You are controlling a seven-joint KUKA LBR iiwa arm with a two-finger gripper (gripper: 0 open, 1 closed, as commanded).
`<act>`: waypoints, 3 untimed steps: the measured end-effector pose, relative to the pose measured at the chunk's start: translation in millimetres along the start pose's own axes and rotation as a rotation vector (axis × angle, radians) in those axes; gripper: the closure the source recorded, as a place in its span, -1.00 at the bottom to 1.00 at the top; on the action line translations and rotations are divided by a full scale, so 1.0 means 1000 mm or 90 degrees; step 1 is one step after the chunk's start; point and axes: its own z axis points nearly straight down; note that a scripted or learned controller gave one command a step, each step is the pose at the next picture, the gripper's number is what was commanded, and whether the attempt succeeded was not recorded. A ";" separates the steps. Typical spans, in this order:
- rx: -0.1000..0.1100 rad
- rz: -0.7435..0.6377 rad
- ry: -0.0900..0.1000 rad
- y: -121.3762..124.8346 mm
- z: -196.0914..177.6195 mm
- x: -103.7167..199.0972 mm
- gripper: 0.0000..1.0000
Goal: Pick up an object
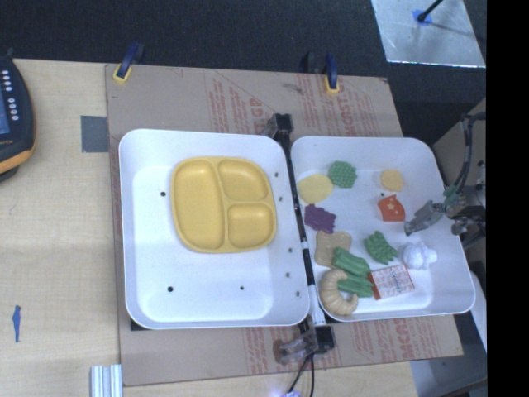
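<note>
The right white bin (442, 304) holds several toy foods. Among them are a yellow disc (315, 188), a green round piece (342, 174), an orange-yellow disc (392, 179), a red wedge (391, 209), a purple piece (319, 218) and a tan cracker (332, 244). Nearer the front lie a green ridged piece (380, 246), two green pods (351, 264), a beige ring (337, 294), a red-and-white packet (391, 282) and a white crumpled lump (419, 255). My gripper (423, 218) reaches in at the bin's right side, between the red wedge and the white lump, with nothing visibly held.
The left white bin (149, 288) holds a yellow divided plate (223, 203). Both bins rest on a cardboard sheet (215, 98) clamped at the back. A black-and-orange pendant (12, 114) lies at the bench's far left.
</note>
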 end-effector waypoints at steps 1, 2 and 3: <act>-0.002 -0.003 -0.002 0.076 0.023 0.004 -1.00; -0.008 -0.002 -0.008 0.086 0.114 0.039 -1.00; -0.012 -0.001 -0.008 0.088 0.097 0.036 1.00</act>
